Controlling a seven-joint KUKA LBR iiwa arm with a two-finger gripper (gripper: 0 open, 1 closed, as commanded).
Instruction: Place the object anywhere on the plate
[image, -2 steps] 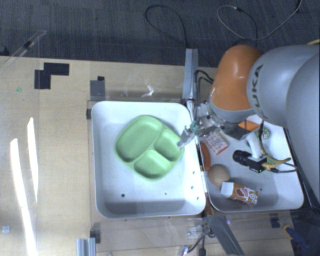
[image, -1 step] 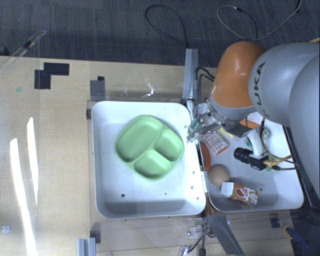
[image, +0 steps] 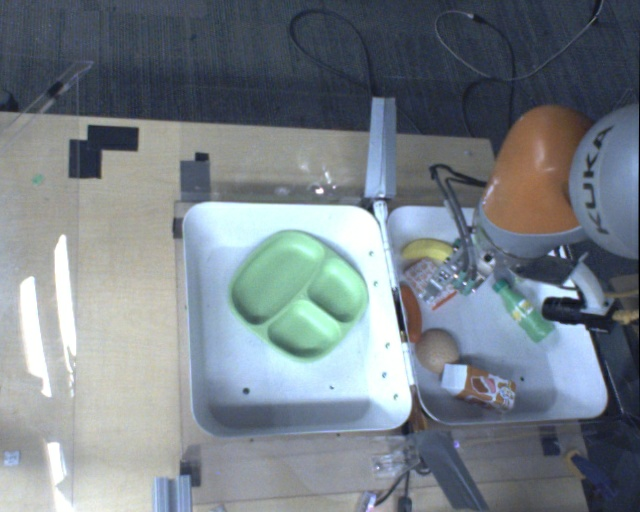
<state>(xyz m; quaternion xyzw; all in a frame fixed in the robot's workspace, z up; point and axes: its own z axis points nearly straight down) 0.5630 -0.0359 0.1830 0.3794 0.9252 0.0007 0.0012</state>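
Observation:
A green plate (image: 300, 292) with three compartments lies in the left white bin (image: 210, 400). My gripper (image: 466, 268) hangs low over the right white bin (image: 590, 385), at the right edge of a clear packet with red print (image: 432, 283). A yellow banana (image: 425, 248) lies just behind that packet. To the gripper's right lies a small green bottle (image: 522, 309). A brown round object (image: 437, 349) and an orange carton (image: 482, 386) rest nearer the front. The arm's orange band (image: 535, 165) hides the back right of the bin.
A metal divider post (image: 382, 150) stands behind the seam between the two bins. A reddish-brown item (image: 409, 312) lies along the right bin's left wall. Black cables run across the dark floor at the back. A black fitting (image: 575, 313) sticks out beside the bottle.

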